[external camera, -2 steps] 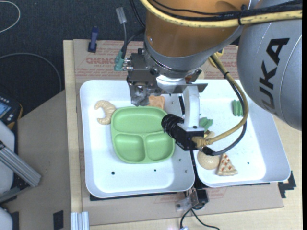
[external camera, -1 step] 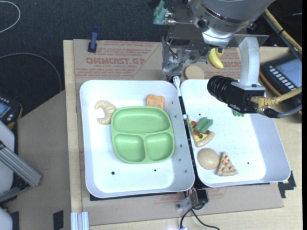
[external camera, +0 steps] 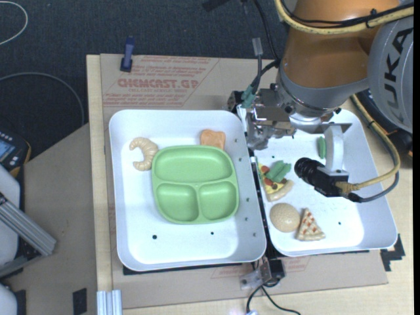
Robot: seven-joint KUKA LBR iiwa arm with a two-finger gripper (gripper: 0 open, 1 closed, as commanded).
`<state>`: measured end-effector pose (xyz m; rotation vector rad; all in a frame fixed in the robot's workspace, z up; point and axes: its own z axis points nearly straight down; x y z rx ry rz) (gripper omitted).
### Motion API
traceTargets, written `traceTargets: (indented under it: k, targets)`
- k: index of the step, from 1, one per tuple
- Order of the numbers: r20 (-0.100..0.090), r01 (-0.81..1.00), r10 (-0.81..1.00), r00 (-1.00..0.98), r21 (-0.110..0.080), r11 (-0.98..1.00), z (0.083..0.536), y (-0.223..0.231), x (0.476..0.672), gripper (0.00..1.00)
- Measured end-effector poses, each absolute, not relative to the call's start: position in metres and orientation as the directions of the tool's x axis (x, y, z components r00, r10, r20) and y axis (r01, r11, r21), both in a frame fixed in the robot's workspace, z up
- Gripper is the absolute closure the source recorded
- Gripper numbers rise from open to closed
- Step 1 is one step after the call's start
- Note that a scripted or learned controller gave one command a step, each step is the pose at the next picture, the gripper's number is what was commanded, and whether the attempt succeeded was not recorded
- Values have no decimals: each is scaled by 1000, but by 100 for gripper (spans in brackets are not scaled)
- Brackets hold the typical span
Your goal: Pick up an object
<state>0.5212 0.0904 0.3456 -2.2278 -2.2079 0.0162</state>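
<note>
Dark carpet surrounds the bench. End effector (external camera: pixel 266 133), aperture indeterminable, hangs over right bin (external camera: pixel 357 225); toy pizza slice (external camera: pixel 277 189) at its six o'clock, judged light, rigid, slick: grip across straight edges.

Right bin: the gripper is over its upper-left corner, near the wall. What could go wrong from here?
1. The gripper hangs close to the left wall of the right bin; a straight descent may strike the rim rather than food.
2. The nearest item, a flat pizza piece with a green leaf against it, may slip or come up as two.
3. The bun lies right beside the pizza slice; grasping one could shove the other.
</note>
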Motion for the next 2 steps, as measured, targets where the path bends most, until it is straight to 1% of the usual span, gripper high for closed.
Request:
traceTargets:
  k: [1, 2]
  targets:
    - [1, 1000, 1000, 5, 10, -5, 435, 45, 478, 100]
    - [0, 1000, 1000, 2, -8, -2, 339, 51, 479, 100]
